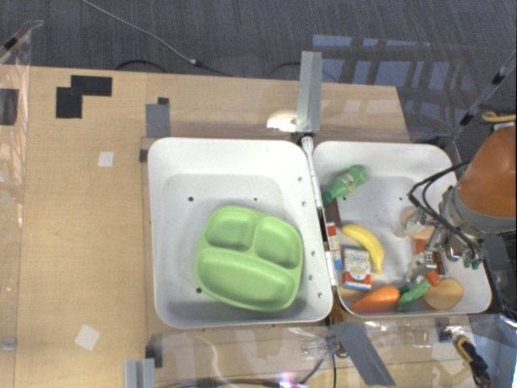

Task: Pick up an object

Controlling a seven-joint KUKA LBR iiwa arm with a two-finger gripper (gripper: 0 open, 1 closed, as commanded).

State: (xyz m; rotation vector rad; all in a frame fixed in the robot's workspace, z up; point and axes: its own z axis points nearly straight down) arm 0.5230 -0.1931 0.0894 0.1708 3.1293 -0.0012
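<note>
Banana (365, 245) lay mid-floor of the right bin (380, 156), open room above it, snack box (356, 268) and carrot (376, 299) crowding the near wall, gripper (426, 257) low by the right wall, possibly over toys.

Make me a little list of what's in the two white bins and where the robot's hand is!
left bin: green divided plate
right bin: green bottle, banana, small carton, carrot, tan potato-like thing
gripper: low over right bin's right side, near the potato-like thing
held: can't tell
</note>
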